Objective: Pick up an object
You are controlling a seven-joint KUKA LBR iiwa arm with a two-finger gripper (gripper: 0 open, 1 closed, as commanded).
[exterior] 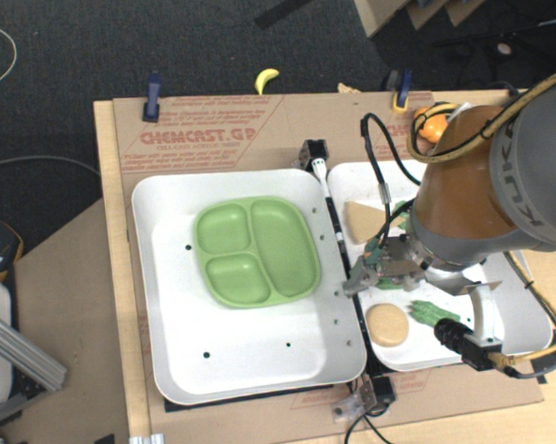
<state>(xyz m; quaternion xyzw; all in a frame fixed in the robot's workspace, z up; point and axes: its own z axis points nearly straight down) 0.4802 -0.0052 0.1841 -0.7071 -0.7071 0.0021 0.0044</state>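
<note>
While hanging low over right white bin [537,318], end effector [386,268], finger state impossible to tell; round tan disc [388,323] at six o'clock, green divided plastic tray [257,251] at nine.

Single fixed camera above bench [207,136], angled down over both bins [170,298]

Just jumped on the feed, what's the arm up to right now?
The arm is reaching in over the right bin, with its gripper low near that bin's left edge. Beside it lie a round tan piece, a green item and a pale wedge. Nothing is visibly held. The left bin holds a green divided plate.
</note>
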